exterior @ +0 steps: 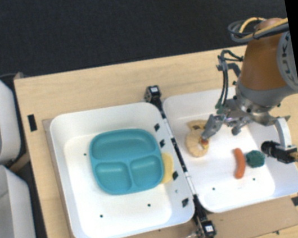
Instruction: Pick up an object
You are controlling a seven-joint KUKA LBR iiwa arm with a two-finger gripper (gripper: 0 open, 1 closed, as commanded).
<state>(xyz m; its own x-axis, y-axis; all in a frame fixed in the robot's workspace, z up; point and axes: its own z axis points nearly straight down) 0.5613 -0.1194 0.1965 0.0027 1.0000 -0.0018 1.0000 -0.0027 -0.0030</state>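
In the right bin [276, 190] lie a beige, rounded piece [195, 146], an orange sausage-shaped piece [238, 163] and a small dark teal lump [254, 158]. My gripper [205, 135] reaches in from the right and points down-left. Its tip is at the right edge of the beige piece, over or touching it. A small reddish spot shows at that tip. The sausage and the teal lump lie side by side, below and to the right of the gripper and apart from it.
The left bin [87, 223] holds a teal divided plate [126, 160] with a yellow piece [169, 167] tucked at its right edge. A black clip rail [171, 140] joins the two bins. A white and black fitting [282, 146] hangs off the arm over the right bin.
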